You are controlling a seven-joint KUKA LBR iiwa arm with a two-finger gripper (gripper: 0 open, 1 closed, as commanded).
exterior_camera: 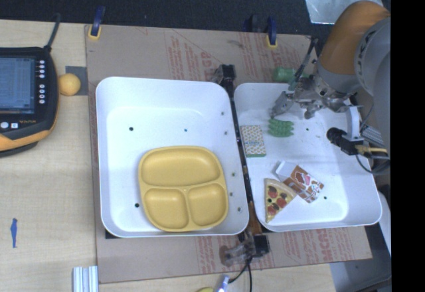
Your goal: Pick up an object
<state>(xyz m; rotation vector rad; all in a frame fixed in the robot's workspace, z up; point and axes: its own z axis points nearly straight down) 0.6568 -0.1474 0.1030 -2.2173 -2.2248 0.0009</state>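
Near the back of the right bin (372,214) lies a small green knobbly toy (280,127), flat on the white floor just below the gripper (287,103). Toward the front sit a pizza-slice toy (276,199), a brown printed packet (305,183) and, against the left wall, a small patterned card (253,140). Whether the gripper is released or clenched cannot be told; nothing shows between its tips. The grey arm (362,52) with its orange band reaches in from the right, its wrist over the bin's back edge. Beside it, the left bin (109,151) holds a yellow divided tray (183,187). Both rest on brown cardboard (166,52) over a pale bench, with a control pendant (23,98) and an orange ball (69,83) at left.
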